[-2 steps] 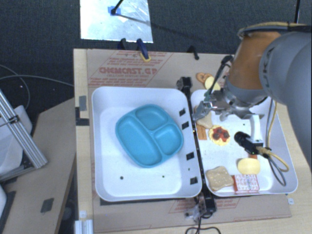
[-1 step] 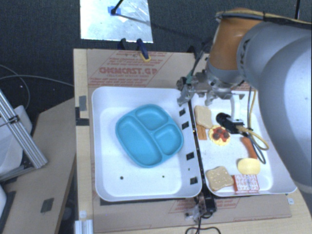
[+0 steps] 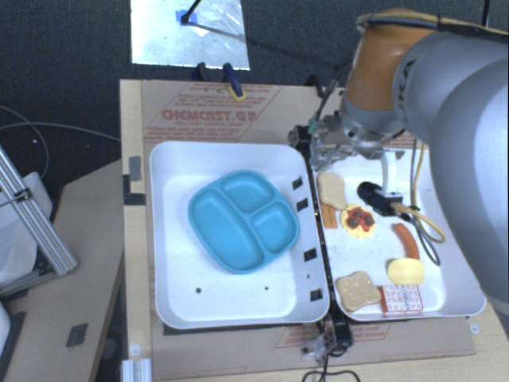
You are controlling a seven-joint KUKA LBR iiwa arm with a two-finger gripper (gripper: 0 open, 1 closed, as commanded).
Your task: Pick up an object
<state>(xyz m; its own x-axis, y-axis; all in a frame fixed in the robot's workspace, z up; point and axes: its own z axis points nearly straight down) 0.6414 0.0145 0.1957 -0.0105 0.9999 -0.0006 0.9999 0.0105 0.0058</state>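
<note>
The right bin [image 3: 457, 289] holds several toy foods. A tan bread slice [image 3: 332, 189] lies near its far left corner. Below it sit a small round pizza [image 3: 359, 220] with red topping, an orange-red sausage [image 3: 406, 240], a yellow round fruit [image 3: 406, 271], a piece of toast [image 3: 357, 290] and a red-and-white packet [image 3: 402, 298]. My gripper [image 3: 320, 157] hangs over the far left corner of the right bin, just above the bread slice and close to the wall between the bins. Nothing shows in its grasp.
The left bin [image 3: 171, 293] holds a blue divided plate [image 3: 242, 220] at its middle. The grey arm with its orange band [image 3: 382, 62] covers the right bin's far right part. A shiny sheet [image 3: 187, 22] lies beyond the bench.
</note>
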